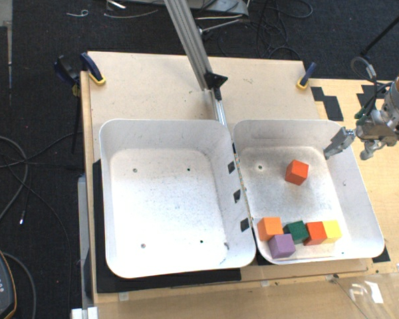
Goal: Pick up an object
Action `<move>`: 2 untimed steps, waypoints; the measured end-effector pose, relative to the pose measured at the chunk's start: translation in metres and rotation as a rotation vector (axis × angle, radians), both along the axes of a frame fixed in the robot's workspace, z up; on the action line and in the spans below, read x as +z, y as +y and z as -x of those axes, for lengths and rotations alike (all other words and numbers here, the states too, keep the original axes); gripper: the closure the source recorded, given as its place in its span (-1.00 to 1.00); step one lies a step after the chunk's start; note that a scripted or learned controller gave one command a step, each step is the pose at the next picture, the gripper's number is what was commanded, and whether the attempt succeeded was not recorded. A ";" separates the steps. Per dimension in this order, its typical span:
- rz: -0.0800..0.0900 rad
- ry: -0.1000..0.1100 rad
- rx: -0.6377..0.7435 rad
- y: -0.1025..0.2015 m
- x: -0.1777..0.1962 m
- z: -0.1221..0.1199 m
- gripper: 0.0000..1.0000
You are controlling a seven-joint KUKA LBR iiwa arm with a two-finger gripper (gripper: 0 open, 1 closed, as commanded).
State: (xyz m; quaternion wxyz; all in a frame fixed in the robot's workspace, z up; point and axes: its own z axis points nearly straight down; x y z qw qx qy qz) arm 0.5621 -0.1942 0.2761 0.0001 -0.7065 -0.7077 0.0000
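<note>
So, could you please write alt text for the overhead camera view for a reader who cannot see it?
The grey arm's two-finger hand hangs open over the right shallow white bin's far right rim, holding nothing. In that bin a red-orange block sits alone, with five coloured blocks clustered along the near edge.

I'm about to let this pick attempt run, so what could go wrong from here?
1. The orange, green, red, yellow and purple blocks sit packed together, so fingers may not fit between them.
2. They lie near the right bin's front wall, risking a collision.
3. The end effector is at the bin's rim.
</note>
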 end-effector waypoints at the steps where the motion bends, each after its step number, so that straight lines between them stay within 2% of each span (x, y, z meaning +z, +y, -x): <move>1: -0.002 0.007 0.003 0.043 -0.167 -0.020 -1.00; 2: 0.004 -0.009 0.002 0.048 -0.178 -0.069 -1.00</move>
